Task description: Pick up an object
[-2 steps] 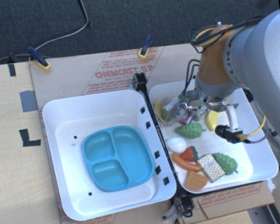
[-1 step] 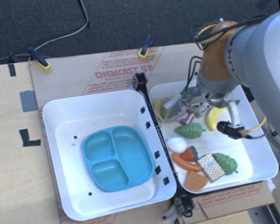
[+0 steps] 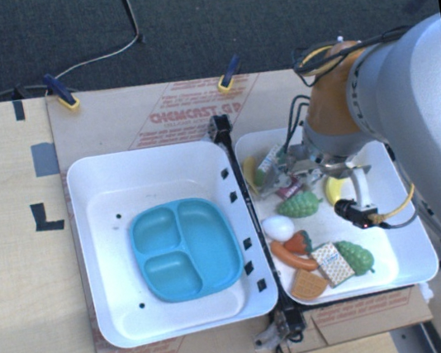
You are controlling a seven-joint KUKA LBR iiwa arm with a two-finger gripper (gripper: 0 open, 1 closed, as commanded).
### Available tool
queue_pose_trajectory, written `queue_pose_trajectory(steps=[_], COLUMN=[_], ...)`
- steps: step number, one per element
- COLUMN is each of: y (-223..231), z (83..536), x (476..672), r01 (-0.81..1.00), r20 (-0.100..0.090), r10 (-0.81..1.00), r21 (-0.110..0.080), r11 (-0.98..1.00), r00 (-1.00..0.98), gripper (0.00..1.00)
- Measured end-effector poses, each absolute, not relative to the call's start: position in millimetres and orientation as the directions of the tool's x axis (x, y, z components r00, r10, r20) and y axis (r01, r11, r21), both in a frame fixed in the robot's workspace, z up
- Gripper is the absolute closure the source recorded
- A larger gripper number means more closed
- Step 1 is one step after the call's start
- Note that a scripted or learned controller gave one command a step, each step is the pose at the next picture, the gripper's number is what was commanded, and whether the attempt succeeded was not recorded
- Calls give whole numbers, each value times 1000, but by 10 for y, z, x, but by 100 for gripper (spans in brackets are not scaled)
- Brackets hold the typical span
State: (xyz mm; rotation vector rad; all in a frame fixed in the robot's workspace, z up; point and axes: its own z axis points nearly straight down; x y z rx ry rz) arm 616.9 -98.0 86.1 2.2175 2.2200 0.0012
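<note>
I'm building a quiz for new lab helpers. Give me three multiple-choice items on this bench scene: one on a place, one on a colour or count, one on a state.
1. Where does the blue tray lie?
A. In the left bin
B. In the right bin
C. On the cardboard outside both bins

2. How many compartments does the blue tray have?
A. Two
B. Three
C. Five

3. How does the blue tray lie?
A. Flat, open side up
B. Flipped over
C. Propped upright against a wall

Answers:
1 A: it lies on the floor of the left bin, while the toy foods and the claw are in the right bin.
2 B: two compartments at the top, one below.
3 A: its compartments face the camera.
</note>
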Motion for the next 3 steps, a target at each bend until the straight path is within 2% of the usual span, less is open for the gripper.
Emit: queue_pose_trajectory(steps=[1, 3], y=[-1017, -1050], z=[863, 867], x=[6163, 5806], r01=[1000, 1000], r20=[-1, -3], r10=[1000, 1000], r21=[4, 6], r11=[2, 2], r00=[-2, -2], gripper=[0, 0])
